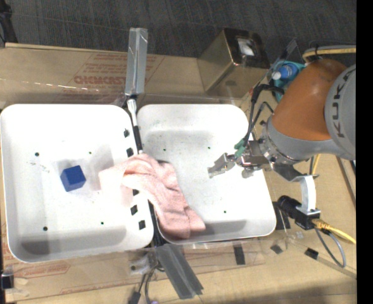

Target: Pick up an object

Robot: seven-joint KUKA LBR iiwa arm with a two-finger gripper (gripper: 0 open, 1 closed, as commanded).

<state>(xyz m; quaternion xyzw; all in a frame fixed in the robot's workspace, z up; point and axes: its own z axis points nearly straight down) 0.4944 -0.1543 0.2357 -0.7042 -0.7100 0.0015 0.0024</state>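
Observation:
A pink cloth (161, 192) lies draped over the divider between the two bins, most of it in the right bin (192, 122). A blue cube (73, 177) sits in the left bin (21, 138), with a pale whitish block (109, 177) just right of it, touching the cloth's edge. My gripper (223, 164) hangs over the right part of the right bin, pointing left, well apart from the cloth. Its fingers look open and nothing shows between them.
A brown cardboard sheet (53, 75) lies under and behind the bins. A tan box (230, 59) stands behind the right bin. Cables and a yellow cord (328, 233) run at the right of the bench. A grey metal bar (135, 62) rises at the divider's far end.

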